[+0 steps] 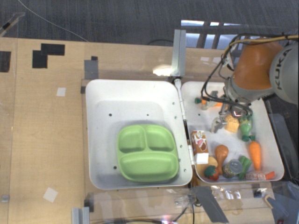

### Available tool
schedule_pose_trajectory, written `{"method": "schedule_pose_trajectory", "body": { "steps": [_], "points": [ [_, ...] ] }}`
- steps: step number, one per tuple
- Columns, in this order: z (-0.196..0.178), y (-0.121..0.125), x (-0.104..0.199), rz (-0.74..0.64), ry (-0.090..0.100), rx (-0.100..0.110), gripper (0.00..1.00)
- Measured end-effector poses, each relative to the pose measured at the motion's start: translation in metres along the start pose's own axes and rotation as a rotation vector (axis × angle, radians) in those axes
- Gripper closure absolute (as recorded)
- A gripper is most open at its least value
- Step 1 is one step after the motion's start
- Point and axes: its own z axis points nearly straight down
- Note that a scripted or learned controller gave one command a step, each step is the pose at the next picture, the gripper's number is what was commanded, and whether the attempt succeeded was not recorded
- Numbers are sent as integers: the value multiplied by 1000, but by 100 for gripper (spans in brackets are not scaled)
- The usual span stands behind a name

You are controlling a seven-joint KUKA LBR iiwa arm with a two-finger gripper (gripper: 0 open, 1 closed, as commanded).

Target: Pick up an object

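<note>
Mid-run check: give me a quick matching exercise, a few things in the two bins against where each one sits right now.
Things:
1. green three-compartment plastic plate
2. orange plastic toy carrot
3. small brown-and-white carton
4. two-finger gripper

Places:
A. along the right bin's left wall
B. over the upper middle of the right bin
C. lower half of the left bin
D. near the right bin's right wall

Pairs: 1-C, 2-D, 3-A, 4-B
</note>
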Motion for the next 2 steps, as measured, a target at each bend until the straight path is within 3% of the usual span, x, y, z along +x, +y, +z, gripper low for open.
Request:
{"method": "schedule_pose_trajectory", "body": {
  "steps": [1, 2],
  "points": [
    [1, -16, -27, 20, 61, -22, 0],
    [-2, -32, 54, -143, -3, 4, 0]
  ]
}}
